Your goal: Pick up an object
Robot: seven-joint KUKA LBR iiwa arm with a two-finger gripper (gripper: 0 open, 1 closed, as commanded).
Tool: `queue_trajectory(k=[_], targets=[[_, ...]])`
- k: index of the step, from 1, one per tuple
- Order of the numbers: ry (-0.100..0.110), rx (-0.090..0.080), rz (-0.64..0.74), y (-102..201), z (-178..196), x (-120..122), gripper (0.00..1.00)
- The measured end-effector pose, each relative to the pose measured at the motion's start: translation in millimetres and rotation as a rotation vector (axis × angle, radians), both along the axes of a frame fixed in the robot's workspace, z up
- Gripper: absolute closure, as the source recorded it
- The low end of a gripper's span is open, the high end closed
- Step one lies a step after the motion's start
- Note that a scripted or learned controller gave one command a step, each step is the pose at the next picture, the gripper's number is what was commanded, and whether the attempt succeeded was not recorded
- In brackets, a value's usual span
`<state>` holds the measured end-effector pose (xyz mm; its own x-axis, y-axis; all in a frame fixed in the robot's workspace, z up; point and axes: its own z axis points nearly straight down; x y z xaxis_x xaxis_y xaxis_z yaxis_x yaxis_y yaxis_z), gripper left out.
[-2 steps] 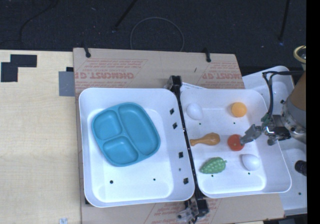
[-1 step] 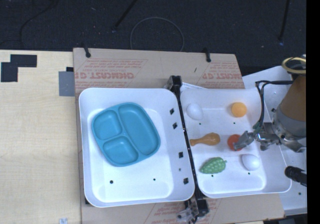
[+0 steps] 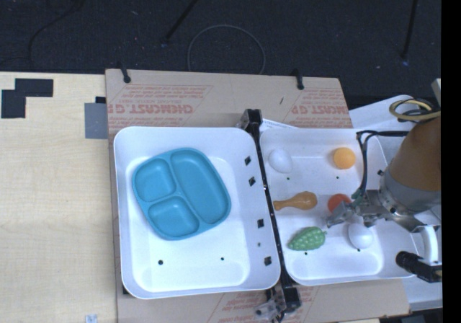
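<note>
The right bin (image 3: 302,152) holds several small objects: a white egg (image 3: 279,161), an orange ball (image 3: 344,158), a tan drumstick-shaped piece (image 3: 296,202), a red ball (image 3: 338,203), a green bumpy piece (image 3: 307,239) and a white object (image 3: 360,236). My gripper (image 3: 351,213) reaches in from the right, low over the bin between the red ball and the white object. Its grey fingertips (image 3: 336,220) point left, close to both. Nothing is seen held between them.
The left bin (image 3: 137,257) carries a blue divided plate (image 3: 180,192). A black clip strip (image 3: 263,199) runs along the seam between the bins. The arm's orange band (image 3: 425,156) hangs over the right bin's right edge. Cardboard lies beneath both bins.
</note>
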<state>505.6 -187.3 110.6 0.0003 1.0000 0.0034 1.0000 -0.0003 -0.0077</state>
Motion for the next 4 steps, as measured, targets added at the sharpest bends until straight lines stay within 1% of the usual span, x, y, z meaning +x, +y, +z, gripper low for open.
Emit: queue_trajectory(k=[1, 2, 3, 4], targets=[[-0.003, -0.001, -0.005, -2, 12, 1, 1.0], [-0.01, -0.005, -0.005, -9, 65, -7, 1.0], [-0.009, -0.004, 0.001, -10, 102, -6, 1.0], [-0.006, -0.001, 0.005, 39, 104, 12, 1.0]])
